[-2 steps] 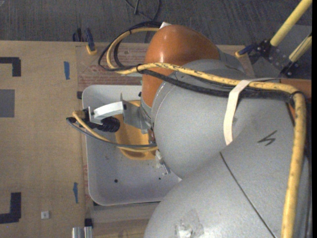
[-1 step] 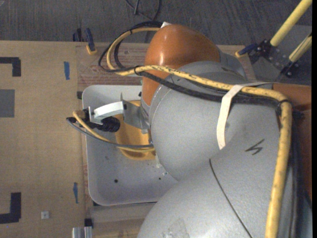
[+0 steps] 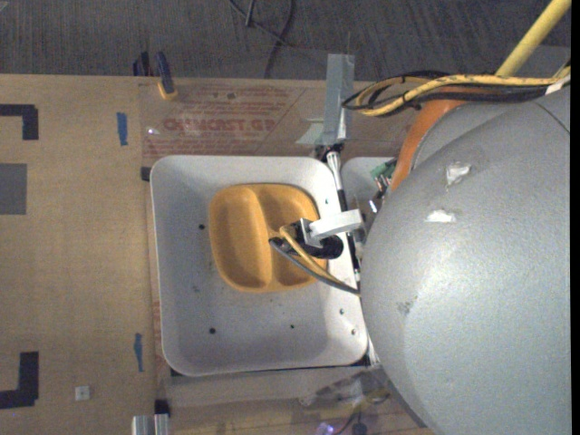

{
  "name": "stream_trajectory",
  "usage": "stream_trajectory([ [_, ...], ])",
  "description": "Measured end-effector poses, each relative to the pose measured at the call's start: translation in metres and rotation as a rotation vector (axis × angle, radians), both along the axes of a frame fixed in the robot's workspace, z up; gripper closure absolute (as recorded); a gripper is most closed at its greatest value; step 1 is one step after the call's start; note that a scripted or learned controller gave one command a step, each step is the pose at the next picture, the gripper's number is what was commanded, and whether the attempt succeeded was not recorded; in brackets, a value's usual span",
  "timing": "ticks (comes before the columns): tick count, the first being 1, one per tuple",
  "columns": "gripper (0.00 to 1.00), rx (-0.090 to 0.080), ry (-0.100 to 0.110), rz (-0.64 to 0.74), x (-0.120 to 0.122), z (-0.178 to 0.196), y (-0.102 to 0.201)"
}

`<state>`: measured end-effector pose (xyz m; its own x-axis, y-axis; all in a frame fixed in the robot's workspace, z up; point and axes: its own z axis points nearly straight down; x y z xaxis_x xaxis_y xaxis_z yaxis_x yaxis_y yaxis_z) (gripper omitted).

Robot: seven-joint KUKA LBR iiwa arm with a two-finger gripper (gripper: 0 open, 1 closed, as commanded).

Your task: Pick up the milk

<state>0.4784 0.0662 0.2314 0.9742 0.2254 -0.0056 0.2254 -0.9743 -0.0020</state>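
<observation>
My grey arm [image 3: 471, 270] reaches in from the right and covers nearly all of the right bin [image 3: 358, 172]. The wrist end with my gripper [image 3: 361, 229] sits low over the seam between the two bins, mostly covered by the arm's body. A yellow two-compartment dish [image 3: 249, 236] lies in the left bin [image 3: 181, 270], just left of the wrist. Whatever lies in the right bin is hidden under the arm.
The left bin's floor is bare white around the dish, with a few small dark specks. A grey post [image 3: 337, 98] stands behind the bins. Brown bench board [image 3: 72, 243] stretches to the left, with blue tape marks.
</observation>
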Motion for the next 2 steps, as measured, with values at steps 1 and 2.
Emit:
stream_trajectory([
  [1, 0.0, 0.001, 0.0, -0.027, 0.0, 0.01, -0.122],
  [2, 0.0, 0.001, 0.0, -0.025, 0.0, -0.048, -0.049],
])
